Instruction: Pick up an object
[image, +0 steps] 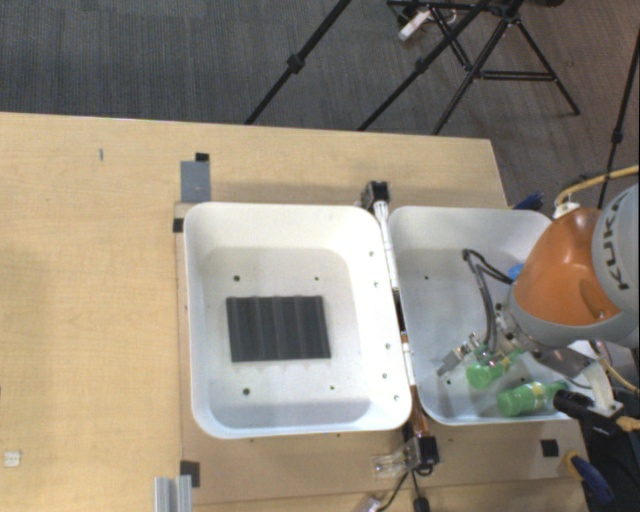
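A big wooden bench (90, 300) fills most of the view. Behind the bench, the floor (150, 55) is dark grey carpet. Black stand legs (480, 50) stand on the carpet past the bench's far right corner. The light is soft and even over the bench.

The arm (590, 270) is cut off by the frame's edge at three o'clock, and its orange band hides the right bin (440, 300) toward that side. The gripper (478, 358) is too small to read clearly. Two green objects, one (484, 375) and another (522, 399) at five o'clock, are blurred, possibly bottles.
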